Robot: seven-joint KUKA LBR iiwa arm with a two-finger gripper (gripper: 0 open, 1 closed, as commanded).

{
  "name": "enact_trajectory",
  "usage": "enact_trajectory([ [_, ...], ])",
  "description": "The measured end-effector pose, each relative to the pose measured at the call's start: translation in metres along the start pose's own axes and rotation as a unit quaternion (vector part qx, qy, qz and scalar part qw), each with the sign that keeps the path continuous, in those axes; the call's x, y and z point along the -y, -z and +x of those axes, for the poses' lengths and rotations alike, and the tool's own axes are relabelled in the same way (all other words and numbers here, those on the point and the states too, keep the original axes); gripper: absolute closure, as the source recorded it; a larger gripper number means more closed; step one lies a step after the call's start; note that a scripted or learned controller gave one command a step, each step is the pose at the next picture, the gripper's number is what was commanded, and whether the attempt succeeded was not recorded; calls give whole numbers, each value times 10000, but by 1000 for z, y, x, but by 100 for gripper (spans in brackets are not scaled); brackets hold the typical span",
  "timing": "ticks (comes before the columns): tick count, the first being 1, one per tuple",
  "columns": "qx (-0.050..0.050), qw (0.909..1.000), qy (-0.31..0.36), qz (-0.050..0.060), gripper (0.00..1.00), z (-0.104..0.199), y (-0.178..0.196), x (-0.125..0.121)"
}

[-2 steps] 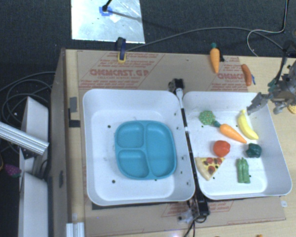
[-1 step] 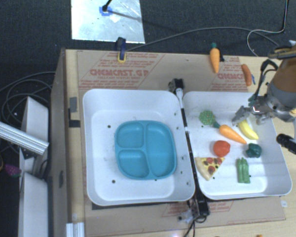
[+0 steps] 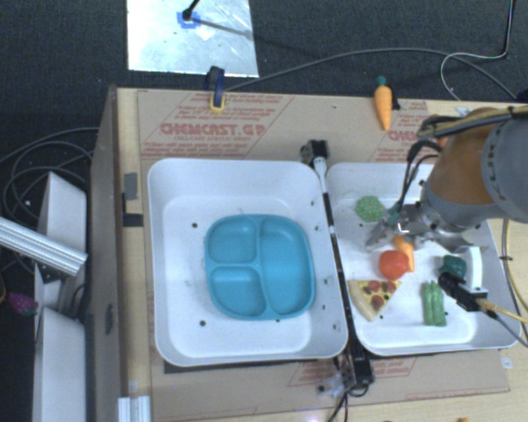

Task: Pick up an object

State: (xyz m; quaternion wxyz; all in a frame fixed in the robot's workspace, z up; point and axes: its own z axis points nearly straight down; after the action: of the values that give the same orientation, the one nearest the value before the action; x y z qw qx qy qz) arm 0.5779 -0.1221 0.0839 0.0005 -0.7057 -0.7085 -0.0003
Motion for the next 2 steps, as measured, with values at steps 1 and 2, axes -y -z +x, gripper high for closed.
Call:
enact_trajectory([
  [1,5,10000,-13,-3,0,9,0,43],
  [2,6,10000,-8,-25,100,9,12,41],
])
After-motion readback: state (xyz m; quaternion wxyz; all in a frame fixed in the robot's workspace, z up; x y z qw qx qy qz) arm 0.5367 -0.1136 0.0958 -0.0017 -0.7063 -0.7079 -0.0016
